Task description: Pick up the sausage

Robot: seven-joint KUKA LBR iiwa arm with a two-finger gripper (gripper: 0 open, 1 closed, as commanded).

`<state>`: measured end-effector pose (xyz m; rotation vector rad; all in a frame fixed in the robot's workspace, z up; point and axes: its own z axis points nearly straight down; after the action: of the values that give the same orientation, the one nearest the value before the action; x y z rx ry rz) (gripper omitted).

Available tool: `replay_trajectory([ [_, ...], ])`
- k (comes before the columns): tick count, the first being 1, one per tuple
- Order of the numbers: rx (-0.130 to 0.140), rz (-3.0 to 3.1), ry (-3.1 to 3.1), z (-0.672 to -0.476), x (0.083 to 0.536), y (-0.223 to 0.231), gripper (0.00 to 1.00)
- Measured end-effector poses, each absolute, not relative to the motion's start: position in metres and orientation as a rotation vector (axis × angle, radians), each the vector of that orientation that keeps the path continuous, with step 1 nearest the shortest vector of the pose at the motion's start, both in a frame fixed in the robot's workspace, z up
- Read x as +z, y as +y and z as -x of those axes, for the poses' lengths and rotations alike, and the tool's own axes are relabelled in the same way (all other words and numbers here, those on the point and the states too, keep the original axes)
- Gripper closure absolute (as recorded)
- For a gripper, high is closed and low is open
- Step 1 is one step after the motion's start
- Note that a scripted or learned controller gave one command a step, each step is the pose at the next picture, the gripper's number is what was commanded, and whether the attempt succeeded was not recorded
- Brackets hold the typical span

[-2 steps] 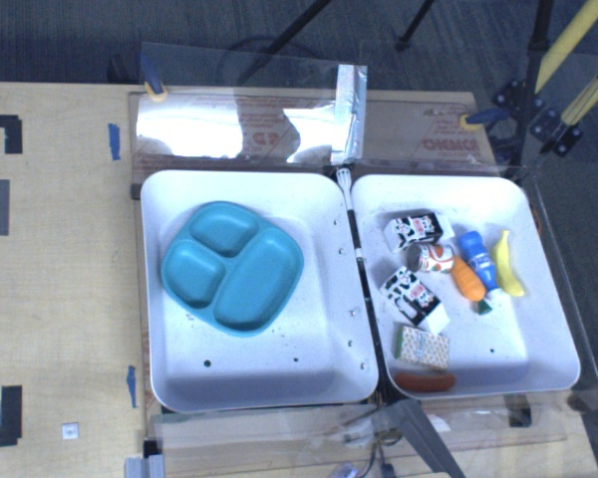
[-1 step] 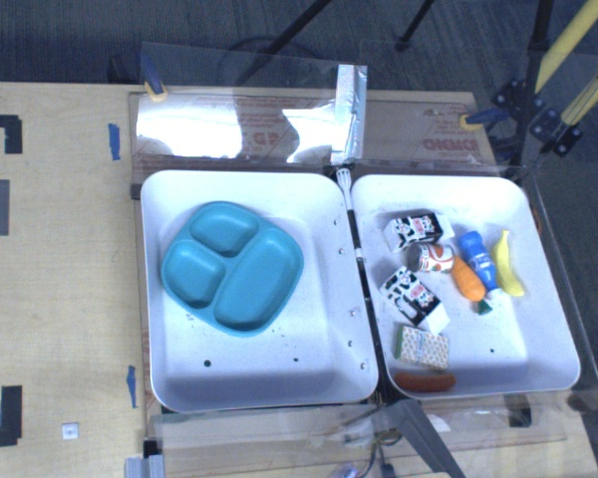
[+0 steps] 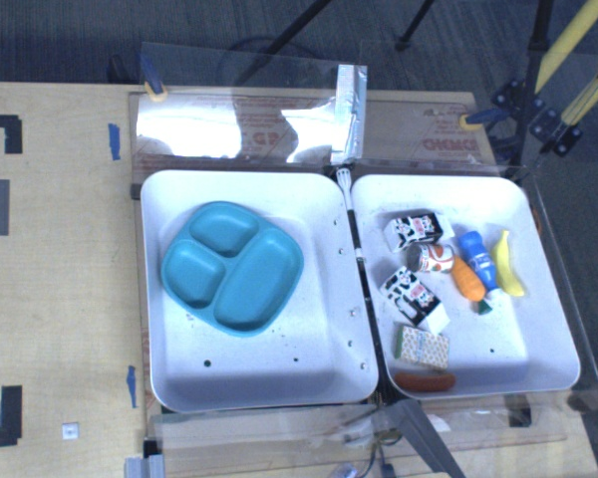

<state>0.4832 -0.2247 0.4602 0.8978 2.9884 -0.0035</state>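
Your sausage (image 3: 425, 380) lies flat at the near edge of the right bin (image 3: 548, 352), just below a small patterned packet (image 3: 424, 347), apart from the other toys. Prob. light, smooth, a bit slippery; grip across its middle, w/ the bin wall close by. Gripper state: can't tell from this view.

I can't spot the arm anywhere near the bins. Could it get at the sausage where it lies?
Probably, but awkwardly. The sausage lies bare from above, with nothing on it, yet it hugs the right bin's near wall, with a small packet close behind, leaving fingers little room.
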Motion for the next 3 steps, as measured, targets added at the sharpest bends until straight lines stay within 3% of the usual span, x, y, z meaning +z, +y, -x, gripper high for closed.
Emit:
replay_trajectory([
  [3,-0.009,-0.888,2.959,-0.488,0.496,-0.226,1.0],
])
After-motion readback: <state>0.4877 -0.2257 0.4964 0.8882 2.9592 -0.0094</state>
